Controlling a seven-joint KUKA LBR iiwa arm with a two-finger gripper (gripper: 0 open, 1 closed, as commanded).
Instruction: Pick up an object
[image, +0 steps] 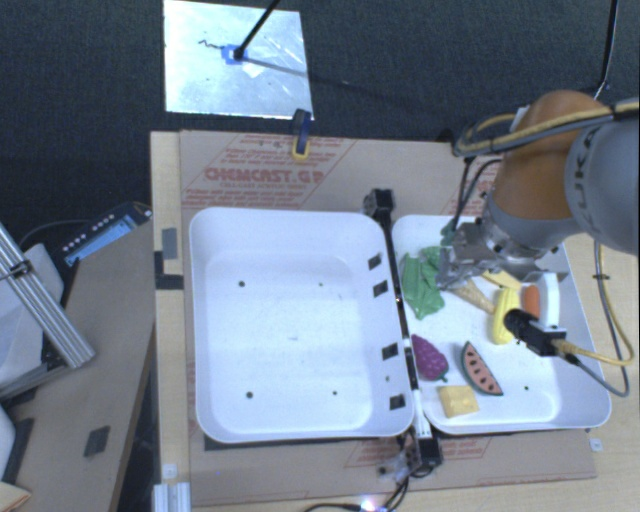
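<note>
Fingers: cannot tell whether spread or closed; the gripper (452, 268) is seen from above, its tips buried against the right bin's contents, and nothing is visibly held between them. The grey arm with orange band (545, 160) enters from the upper right of the frame and hangs over the upper part of the right-hand shallow white bin (585, 395).

Right bin contents:
- crumpled green leafy toy (420, 283), centre right of the frame, along the bin's left wall, touching or just beside the gripper tips
- purple bumpy grape-like toy (430, 357), lower, against the same wall
- pale yellow cheese-like block (459, 401), near the bin's lower edge
- red watermelon slice with dark rind (480, 368), just right of the purple toy
- yellow elongated piece (503, 315) and small orange piece (531, 300), under the wrist, partly hidden
- tan stick-like piece (475, 295), just below the gripper

Left-hand shallow white bin (215, 300) sits centre frame, touching the right bin along a black clipped seam.
</note>
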